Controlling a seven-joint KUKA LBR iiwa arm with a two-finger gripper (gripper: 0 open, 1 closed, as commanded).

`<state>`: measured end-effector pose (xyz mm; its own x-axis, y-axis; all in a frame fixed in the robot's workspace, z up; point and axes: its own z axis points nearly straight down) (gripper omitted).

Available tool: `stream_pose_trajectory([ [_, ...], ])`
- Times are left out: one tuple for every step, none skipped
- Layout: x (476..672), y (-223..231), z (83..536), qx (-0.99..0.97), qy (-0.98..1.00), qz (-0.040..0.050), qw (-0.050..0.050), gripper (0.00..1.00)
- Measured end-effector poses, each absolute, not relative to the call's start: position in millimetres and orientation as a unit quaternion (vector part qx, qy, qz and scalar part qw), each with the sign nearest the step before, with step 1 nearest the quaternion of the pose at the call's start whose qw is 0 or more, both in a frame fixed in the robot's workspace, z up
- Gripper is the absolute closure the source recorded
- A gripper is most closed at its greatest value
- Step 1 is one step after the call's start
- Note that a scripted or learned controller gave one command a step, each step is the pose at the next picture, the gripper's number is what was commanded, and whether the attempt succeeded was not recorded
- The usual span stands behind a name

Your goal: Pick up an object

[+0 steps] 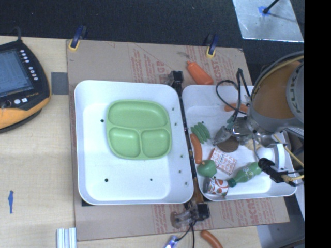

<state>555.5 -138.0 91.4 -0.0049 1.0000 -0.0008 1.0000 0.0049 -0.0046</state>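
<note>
I see the gripper (226, 136) low in the right bin (207, 94), over a brown round item (228, 145); whether its fingers grip anything I cannot tell. At its 6 o'clock lies a white packet (224, 162) with red print, unreadable. At 5 o'clock, a green bottle (245, 173). At 9 o'clock, the left bin (88, 138) carries a green divided plate (138, 129).

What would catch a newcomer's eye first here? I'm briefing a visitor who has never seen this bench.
The pale green divided plate stands out, lying alone in the left bin. Next comes the clutter in the right bin: a green bottle, a small can, a sausage and a printed packet. The grey arm with its orange band reaches in from the right, its end effector low over those items.
</note>
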Motion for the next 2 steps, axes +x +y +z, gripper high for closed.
stream_pose_trajectory([
  [556.1, -139.1, 102.2, -0.704, -0.711, 0.0029, 0.000, 1.00],
  [598.0, -53.6, 192.4, -0.705, -0.709, 0.0003, 0.001, 1.00],
])
